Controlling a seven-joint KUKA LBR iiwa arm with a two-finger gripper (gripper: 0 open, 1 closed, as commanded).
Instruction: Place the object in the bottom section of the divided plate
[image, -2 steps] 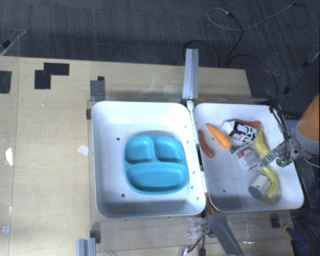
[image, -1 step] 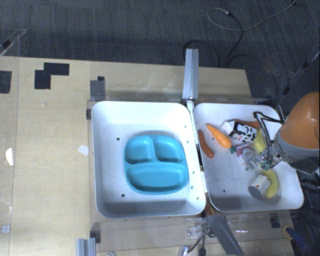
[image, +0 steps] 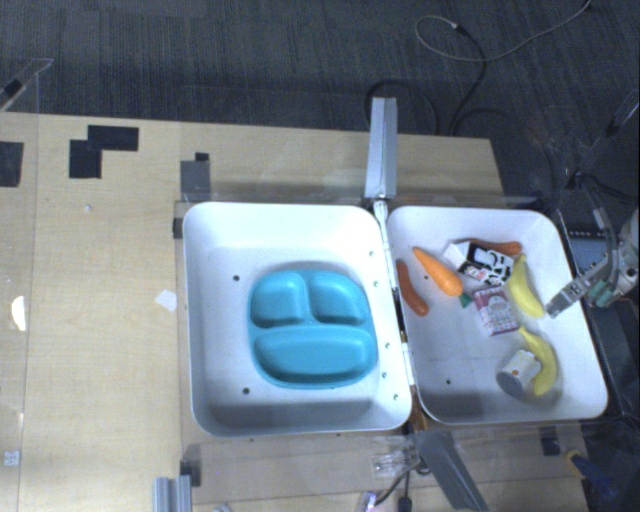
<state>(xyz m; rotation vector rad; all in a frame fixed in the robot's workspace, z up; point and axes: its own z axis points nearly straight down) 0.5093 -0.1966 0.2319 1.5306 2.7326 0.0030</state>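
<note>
A blue divided plate (image: 312, 327) lies in the left white bin (image: 215, 300), with two small sections at the back and one large section (image: 315, 358) at the front, nothing in any of them. My gripper (image: 578, 292) comes in at the right rim of the right bin (image: 455, 395), low, just right of a yellow banana (image: 523, 286). Nothing shows in its grasp. The right bin also holds an orange carrot (image: 438, 271), a red sausage (image: 411, 288), a second banana (image: 541, 362) and a grey can (image: 517, 373).
A black-and-white box (image: 484, 264) and a pink packet (image: 495, 310) lie mid-bin among the food items. A metal divider post (image: 382, 150) stands behind the seam between the bins. Wooden bench (image: 90, 330) stretches to the left.
</note>
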